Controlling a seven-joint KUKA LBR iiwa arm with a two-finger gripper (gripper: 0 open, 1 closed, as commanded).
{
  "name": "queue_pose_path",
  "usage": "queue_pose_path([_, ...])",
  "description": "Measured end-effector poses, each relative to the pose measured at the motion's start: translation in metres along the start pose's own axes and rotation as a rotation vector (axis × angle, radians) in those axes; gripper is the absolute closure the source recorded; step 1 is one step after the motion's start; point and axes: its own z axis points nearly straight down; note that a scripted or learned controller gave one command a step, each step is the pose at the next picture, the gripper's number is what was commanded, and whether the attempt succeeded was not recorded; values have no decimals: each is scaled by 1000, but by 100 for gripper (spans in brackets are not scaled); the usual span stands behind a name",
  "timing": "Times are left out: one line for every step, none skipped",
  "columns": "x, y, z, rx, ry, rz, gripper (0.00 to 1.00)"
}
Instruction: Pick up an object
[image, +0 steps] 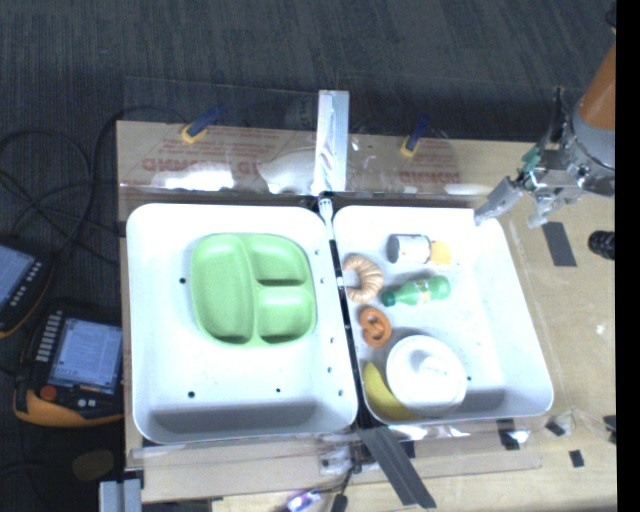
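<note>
Probably best pinching green bottle (418, 292) across its light, rigid, slippery body (gripper (497, 205) state: cannot tell).

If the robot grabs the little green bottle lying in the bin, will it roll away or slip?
The green bottle lies on its side in the right bin, and it looks round, so a nudge could well make it roll. Its surface looks smooth, so it might slip from a loose pinch. It looks small, so probably light. The gripper is off beyond the bin's far right corner.
</note>
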Motion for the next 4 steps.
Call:
queue_pose_path([55, 34, 162, 0, -3, 232, 0])
queue_pose_path([59, 40, 180, -5, -5, 204, 0])
queue_pose_path([59, 41, 169, -8, -8, 202, 100])
queue_pose_path([133, 39, 85, 1, 0, 229, 100])
